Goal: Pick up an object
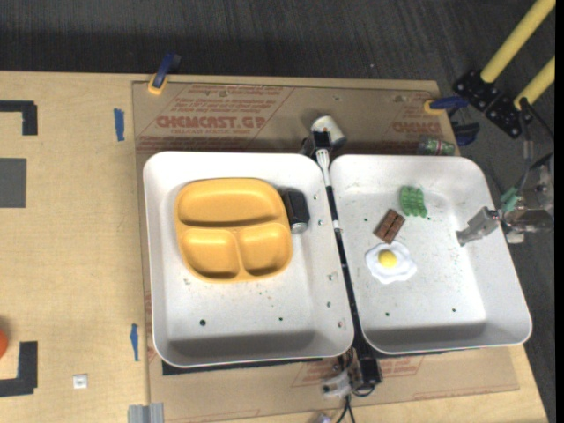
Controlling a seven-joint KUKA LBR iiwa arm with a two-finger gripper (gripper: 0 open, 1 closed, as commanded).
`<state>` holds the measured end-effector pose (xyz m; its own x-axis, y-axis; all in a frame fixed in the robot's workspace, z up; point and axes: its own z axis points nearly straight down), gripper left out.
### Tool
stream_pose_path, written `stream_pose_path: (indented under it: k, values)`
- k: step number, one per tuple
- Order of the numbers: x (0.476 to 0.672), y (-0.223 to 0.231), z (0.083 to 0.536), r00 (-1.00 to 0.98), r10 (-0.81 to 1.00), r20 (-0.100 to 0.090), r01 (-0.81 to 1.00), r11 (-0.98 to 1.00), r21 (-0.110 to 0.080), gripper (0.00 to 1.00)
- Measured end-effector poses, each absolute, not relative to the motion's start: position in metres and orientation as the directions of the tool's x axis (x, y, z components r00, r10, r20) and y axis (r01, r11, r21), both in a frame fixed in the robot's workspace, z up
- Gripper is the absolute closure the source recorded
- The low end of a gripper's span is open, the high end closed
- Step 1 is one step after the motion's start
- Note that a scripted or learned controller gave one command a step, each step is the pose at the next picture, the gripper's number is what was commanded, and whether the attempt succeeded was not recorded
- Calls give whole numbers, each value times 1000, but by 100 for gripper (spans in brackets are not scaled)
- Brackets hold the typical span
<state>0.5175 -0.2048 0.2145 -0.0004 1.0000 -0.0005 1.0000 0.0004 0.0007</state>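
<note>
Three small items in right bin, gripper at its right edge, approach step, nothing picked yet.

Right bin [493,311] has a green piece [411,201] near the back, a brown block [389,226] just beside and in front of it, and a toy fried egg [390,262] near the middle; all three lie apart from each other on the floor. Left bin [167,263] holds a yellow divided tray [234,227] with a dark object [294,208] touching its right side. Gripper [480,226] sits over the right wall, well apart from the items, nothing between its fingers; spread or closed, cannot tell at this size. Next, I judge: travel left over one item, align, descend. Egg looks flat, likely hard to pinch; block or green piece look easier.
</note>
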Motion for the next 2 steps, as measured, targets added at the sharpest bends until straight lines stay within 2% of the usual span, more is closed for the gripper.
stream_pose_path:
  k: [1, 2]
  values:
    - [479, -175, 85, 24, 1000, 1, 1000, -24, 0, 0]
    - [534, -128, 121, 109, 994, 0, 994, -109, 1, 0]
